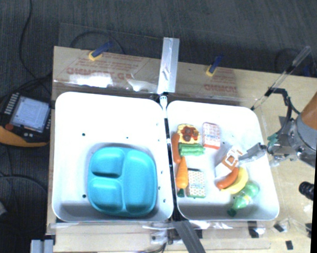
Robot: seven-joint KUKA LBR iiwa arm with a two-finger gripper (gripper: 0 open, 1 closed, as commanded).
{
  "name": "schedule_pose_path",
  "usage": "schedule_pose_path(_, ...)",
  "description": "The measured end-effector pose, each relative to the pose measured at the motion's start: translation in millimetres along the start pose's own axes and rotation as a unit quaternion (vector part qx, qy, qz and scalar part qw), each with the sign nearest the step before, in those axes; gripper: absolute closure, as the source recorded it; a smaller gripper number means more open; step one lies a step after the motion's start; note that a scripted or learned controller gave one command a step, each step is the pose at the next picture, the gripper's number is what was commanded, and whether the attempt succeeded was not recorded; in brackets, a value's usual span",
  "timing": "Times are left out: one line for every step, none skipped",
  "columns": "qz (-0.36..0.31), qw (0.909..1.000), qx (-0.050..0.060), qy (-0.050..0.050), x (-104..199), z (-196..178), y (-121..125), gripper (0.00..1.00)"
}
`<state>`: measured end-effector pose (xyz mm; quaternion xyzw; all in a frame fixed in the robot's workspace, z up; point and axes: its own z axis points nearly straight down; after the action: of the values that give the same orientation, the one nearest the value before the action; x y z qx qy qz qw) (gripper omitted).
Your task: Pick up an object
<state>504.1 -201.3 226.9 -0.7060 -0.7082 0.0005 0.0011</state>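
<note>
Two white bins (116, 107). Left bin: turquoise divided tray (123, 180). Right bin: orange carrot (182, 173), green vegetable (191, 150), yellow banana (240, 183) at the carrot's 3 o'clock, green bottle (244, 198), red-and-white box (211, 135). Tan counter (290, 94); yellow-and-blue clamps (100, 51).

Even, bright overhead light, white bins (116, 107) near overexposed, soft shadows under bin rims, mild overall softness, dark carpet (36, 17) grainy
</note>
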Motion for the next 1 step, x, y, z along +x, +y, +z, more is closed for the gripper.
schedule_pose_path(-0.025, 0.9997, -0.002, 0.002, -8.0, 126.0, 38.5, 0.00)
